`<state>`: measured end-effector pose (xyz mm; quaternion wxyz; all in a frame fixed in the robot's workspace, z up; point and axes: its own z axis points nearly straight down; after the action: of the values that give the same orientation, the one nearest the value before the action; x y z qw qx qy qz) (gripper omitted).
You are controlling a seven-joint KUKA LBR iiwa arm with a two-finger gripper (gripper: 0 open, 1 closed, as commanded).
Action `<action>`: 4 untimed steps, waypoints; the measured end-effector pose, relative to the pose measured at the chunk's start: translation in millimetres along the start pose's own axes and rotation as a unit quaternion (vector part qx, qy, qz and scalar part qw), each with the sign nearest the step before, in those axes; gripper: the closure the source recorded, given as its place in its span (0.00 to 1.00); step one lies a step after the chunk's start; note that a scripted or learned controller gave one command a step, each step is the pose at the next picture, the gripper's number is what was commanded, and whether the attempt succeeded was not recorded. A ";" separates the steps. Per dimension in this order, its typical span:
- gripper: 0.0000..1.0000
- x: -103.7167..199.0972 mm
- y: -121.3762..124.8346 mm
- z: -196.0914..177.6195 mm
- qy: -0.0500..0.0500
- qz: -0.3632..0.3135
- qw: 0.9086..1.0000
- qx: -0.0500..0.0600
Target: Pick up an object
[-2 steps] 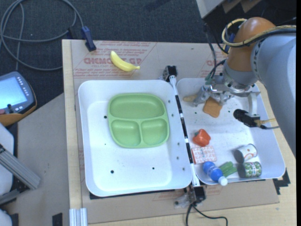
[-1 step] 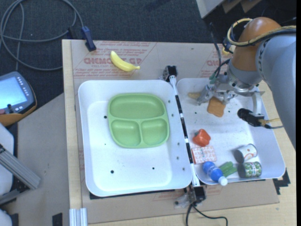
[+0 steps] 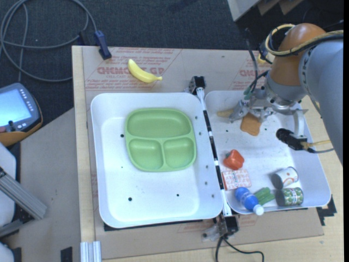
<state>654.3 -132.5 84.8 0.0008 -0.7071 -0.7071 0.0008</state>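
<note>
gripper (image 3: 252,112) over tan object (image 3: 251,126), perhaps gripped

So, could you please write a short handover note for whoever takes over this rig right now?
Gripper: low over the top of the right bin, directly above the tan block; a grasp cannot be confirmed.
Same bin: red piece, patterned packet, blue-capped bottle, two cans.
Left bin: green divided plate. Banana lies on the bench.
Done: nothing visibly lifted.
Left: grasp and lift one object.
</note>
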 end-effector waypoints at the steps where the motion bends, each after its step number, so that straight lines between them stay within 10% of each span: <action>1: 1.00 0.1 0.7 -10.7 -0.001 0.000 1.000 -0.001; 2: 0.00 0.1 0.5 -10.6 -0.001 0.000 1.000 -0.001; 4: 0.00 11.0 7.0 2.1 -0.003 -0.001 1.000 0.011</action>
<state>661.3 -121.4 82.7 0.0068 -0.7066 -0.7075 0.0107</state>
